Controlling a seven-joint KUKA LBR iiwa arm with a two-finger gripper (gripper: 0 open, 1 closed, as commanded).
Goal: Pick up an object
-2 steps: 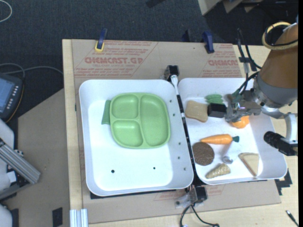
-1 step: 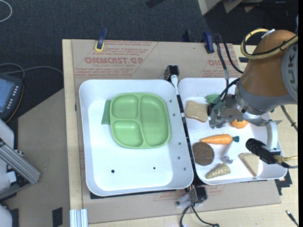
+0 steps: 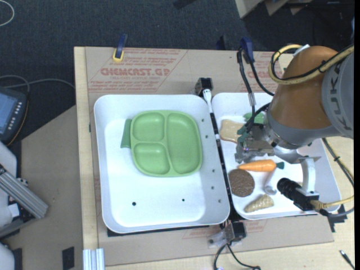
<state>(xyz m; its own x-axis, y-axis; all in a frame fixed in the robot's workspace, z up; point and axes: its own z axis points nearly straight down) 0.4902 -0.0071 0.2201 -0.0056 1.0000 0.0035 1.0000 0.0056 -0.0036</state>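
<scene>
The objects to pick from lie in the right-hand shallow white bin (image 3: 332, 176), four that can be counted. An orange carrot (image 3: 257, 165) lies crosswise near the bin's middle. Just below it sits a round, dark brown speckled disc (image 3: 241, 182), like a cookie or patty. Toward the near edge lies a pale, cone-shaped tan piece (image 3: 259, 203). At the bin's upper left rests a beige, bread-like wedge (image 3: 229, 130), partly covered by the arm.

The two-finger gripper (image 3: 247, 146) hangs low just above the carrot, between it and the beige wedge. Its metal parts are small and crowded, so whether it is released or clenched cannot be told, and nothing can be seen grasped in it. The grey arm with its orange band (image 3: 306, 77) hides much of the bin's far half; a bit of green shows at its edge, too covered to identify.

The left-hand white bin (image 3: 109, 167) holds one light green plastic plate with three compartments (image 3: 166, 143), tilted slightly, a darker green tab showing at its left edge.
</scene>
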